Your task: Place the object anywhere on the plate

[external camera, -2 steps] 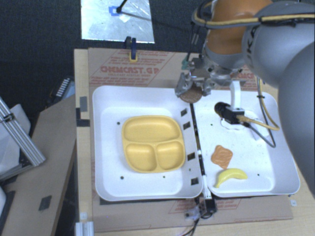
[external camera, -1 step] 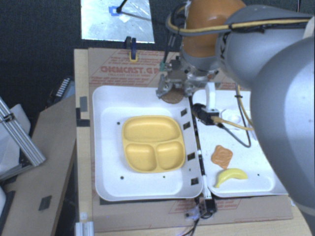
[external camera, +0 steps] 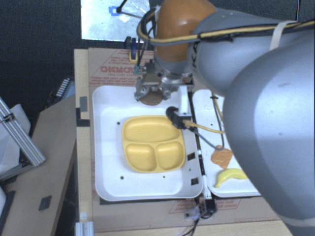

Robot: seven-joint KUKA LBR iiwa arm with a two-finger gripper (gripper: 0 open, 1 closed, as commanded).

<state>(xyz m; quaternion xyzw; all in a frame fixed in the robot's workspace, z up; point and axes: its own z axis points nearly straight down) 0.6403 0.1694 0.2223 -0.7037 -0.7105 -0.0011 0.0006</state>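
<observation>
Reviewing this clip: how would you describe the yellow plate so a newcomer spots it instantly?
Start at the left white bin. The plate lies in its middle, pale yellow and split into three compartments. The banana is yellow too, but small, curved, and in the right bin.

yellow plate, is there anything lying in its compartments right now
No: the yellow plate in the left bin has all three compartments bare, while the banana lies in the right bin.

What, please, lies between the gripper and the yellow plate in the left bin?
In the camera view, a brown round object sits just under the gripper, with bare white bin floor between it and the plate.
</observation>
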